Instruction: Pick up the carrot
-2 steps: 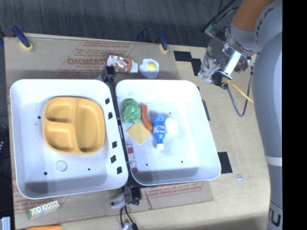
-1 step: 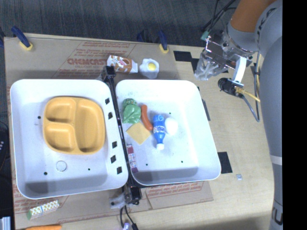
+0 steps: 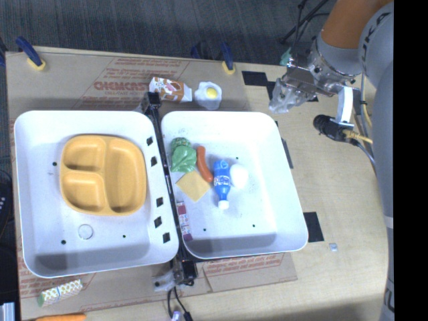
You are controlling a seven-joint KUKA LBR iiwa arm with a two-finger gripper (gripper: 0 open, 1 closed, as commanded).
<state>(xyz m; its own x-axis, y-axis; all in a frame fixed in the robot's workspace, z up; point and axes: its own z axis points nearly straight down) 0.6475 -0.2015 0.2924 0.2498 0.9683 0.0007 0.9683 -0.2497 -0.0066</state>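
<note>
The carrot [image 3: 204, 164], a short orange stick, lies in the right bin [image 3: 267, 212] between a green leafy vegetable [image 3: 181, 154] and a blue bottle [image 3: 221, 182]. My gripper [image 3: 283, 99] hangs above the bench just past the right bin's far right corner, well away from the carrot. Nothing is between its translucent fingers.
A yellow cheese wedge [image 3: 194, 186] and a white ball [image 3: 239, 176] also lie in the right bin. The left bin [image 3: 33, 199] holds a yellow divided plate [image 3: 103, 174]. Behind the bins sit a small carton [image 3: 167, 89] and an egg toy [image 3: 208, 95].
</note>
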